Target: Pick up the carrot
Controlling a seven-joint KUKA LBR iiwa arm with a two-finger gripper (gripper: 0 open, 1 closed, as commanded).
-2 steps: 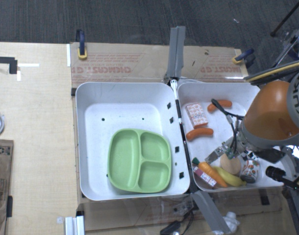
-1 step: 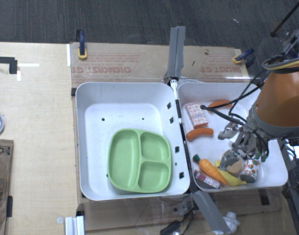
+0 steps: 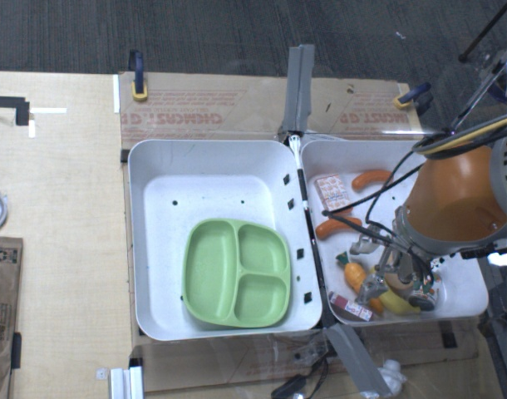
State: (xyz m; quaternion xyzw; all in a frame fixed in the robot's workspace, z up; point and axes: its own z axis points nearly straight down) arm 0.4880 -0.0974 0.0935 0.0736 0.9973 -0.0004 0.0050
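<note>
My pincer [image 3: 392, 283] hangs low over the front of the right bin [image 3: 465, 302], among a heap of small play food, and from this slanted view I cannot tell what state it is in. The carrot [image 3: 354, 273], short and orange with a green tuft, lies just to the side of me, toward the wall between the two bins, with a sausage [image 3: 337, 226] beyond it and a small pink packet [image 3: 350, 307] nearer the front rim. A banana [image 3: 397, 302] lies right under my wrist. To do this well, I judge I should shift toward the divider, centre over the carrot's thick middle, and come down across its width, clear of the banana. The green plate [image 3: 236, 273] in the left bin [image 3: 154, 223] is not my concern.
</note>
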